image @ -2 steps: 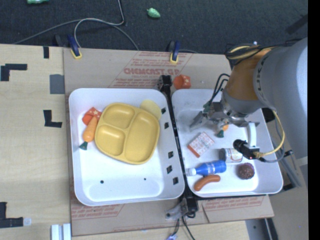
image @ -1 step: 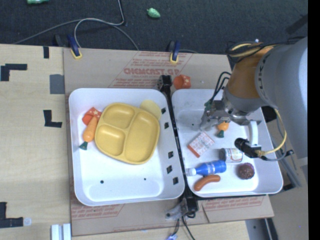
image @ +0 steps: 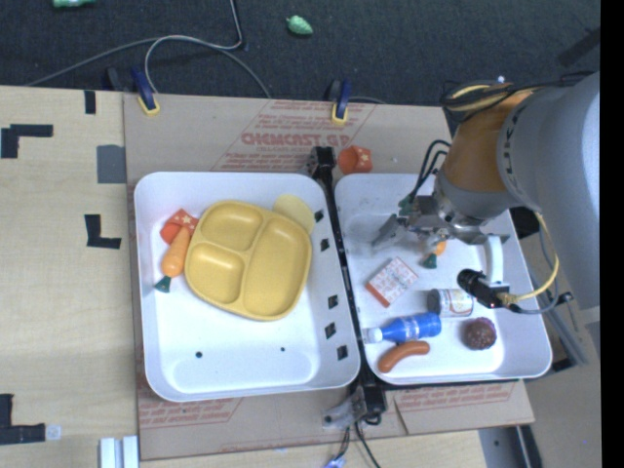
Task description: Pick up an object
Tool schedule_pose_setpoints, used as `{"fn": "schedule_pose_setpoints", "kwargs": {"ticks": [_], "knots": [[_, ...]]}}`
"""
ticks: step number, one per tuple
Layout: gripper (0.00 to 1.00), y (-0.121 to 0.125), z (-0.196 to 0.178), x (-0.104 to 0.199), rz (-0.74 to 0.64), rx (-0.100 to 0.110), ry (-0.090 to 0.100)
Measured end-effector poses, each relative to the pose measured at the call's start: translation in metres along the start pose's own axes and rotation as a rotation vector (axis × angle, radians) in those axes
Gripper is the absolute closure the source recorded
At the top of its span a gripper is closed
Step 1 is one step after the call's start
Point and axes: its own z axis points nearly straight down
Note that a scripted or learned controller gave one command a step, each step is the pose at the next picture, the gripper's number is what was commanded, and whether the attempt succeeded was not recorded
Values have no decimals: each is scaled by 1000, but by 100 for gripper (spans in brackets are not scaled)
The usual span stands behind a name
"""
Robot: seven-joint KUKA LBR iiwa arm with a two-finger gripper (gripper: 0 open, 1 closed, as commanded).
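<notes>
My gripper (image: 406, 244) hangs low over the back of the right bin (image: 526, 359), open, with nothing between its fingers. Just in front of it lies a red-and-white packet (image: 392, 279). Nearer the front edge lie a blue bottle (image: 406, 329) and a reddish sausage (image: 403, 356). A dark brown ball (image: 479, 333) and a small silver jar (image: 453, 302) rest to the right of them. Something small and orange (image: 437, 250) shows beside the gripper's right finger.
The left bin (image: 234, 373) holds a yellow divided plate (image: 249, 258), a carrot (image: 175, 254), a red piece (image: 177, 224) and a pale yellow item (image: 292, 209). An orange object (image: 356, 159) sits behind the bins. Clamps and cables lie along the back.
</notes>
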Motion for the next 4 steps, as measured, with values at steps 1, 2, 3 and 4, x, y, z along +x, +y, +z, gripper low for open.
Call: {"fn": "schedule_pose_setpoints", "kwargs": {"ticks": [1, 2, 3, 4], "knots": [[0, -29, 19, 22, 2, 1, 1], [100, -28, 9, 21, 2, 0, 0], [0, -28, 9, 21, 2, 1, 0], [0, 34, 20, 18, 1, 1, 2]]}}
